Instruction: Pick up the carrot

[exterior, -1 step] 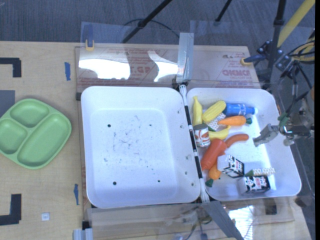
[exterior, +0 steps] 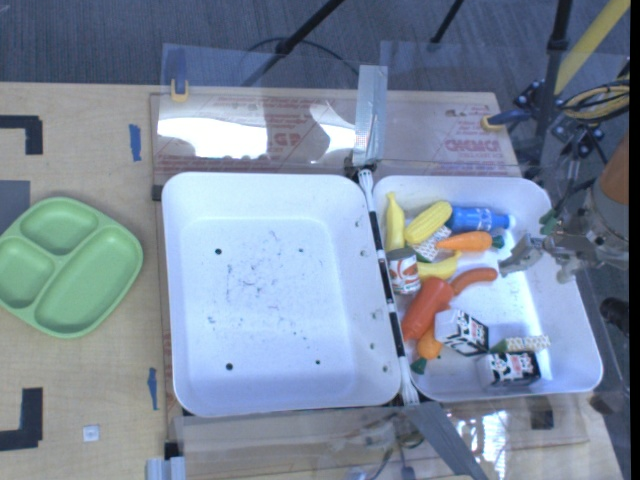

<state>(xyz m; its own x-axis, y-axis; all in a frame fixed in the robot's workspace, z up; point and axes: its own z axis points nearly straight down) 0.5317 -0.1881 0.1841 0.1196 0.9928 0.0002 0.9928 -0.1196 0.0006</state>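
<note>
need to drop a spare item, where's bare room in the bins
The left bin has a bare floor wall to wall. In the right bin, only the strip along its right wall is free; the carrot, banana and cartons crowd its left side.

Arm (exterior: 615, 203) cut off by the right edge, claw (exterior: 535, 256) blurred so its finger state is unreadable, carrot (exterior: 426, 308) partly overlapped by neighbouring toys, small cartons (exterior: 515, 360) with print too small to read, desk (exterior: 80, 388) cropped at left and bottom
</note>
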